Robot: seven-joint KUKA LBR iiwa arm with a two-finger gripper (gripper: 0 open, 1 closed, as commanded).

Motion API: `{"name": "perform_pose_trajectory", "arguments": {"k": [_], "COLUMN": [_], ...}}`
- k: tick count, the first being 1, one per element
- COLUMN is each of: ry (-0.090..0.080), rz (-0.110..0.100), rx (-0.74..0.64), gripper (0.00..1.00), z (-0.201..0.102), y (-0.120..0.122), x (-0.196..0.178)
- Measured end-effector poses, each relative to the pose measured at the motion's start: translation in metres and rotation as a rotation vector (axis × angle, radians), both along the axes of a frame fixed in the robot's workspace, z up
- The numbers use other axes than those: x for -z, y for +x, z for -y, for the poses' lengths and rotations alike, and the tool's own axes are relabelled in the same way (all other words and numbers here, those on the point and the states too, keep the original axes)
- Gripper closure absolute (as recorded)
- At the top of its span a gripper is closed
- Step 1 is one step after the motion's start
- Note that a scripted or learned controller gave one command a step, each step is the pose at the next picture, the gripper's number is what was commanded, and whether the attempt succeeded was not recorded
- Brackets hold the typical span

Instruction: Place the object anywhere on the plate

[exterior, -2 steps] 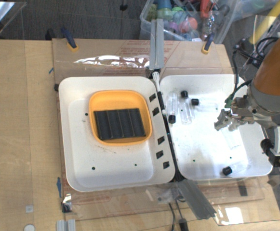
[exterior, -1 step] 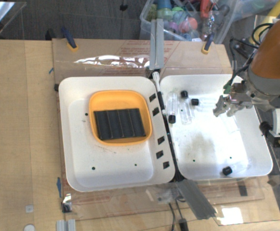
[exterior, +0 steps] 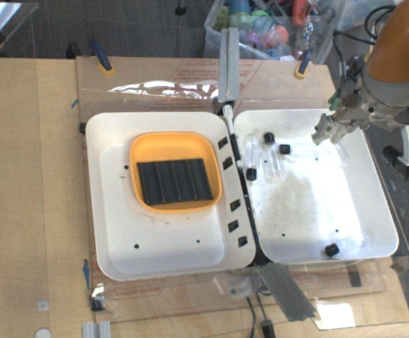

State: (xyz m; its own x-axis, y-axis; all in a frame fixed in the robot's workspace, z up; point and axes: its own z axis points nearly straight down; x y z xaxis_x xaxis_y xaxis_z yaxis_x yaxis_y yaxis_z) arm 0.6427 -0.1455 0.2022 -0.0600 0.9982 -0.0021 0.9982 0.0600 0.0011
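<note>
Right, I'm watching the overhead camera view and the gripper point(exterior: 329, 127) is hanging over the upper right corner of the right bin point(exterior: 373, 217), under the orange-banded wrist. I can't tell how it's set from this slant, and I'm seeing nothing clearly held.

On the plate side, the orange plate point(exterior: 139, 150) is sitting in the left bin point(exterior: 112, 245), and the dark ribbed block point(exterior: 174, 182) is already lying across its middle, long axis running left to right.

In the right bin I'm spotting several clear plastic pieces with black caps point(exterior: 269, 153), too faint to name properly.

I'm judging the plate and block lie well apart from the gripper, off toward the view's left and a little nearer the camera, across the divider point(exterior: 236, 182).
</note>
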Motion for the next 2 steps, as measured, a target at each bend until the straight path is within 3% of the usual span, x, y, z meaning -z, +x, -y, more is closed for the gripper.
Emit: {"name": "perform_pose_trajectory", "arguments": {"k": [1, 2], "ry": [-0.001, -0.001], "rz": [0.002, 0.004], "rx": [-0.083, -0.295], "gripper": [1.0, 1.0], "z": [-0.004, -0.018], "y": [0.025, 0.025], "x": [-0.01, -0.033]}}
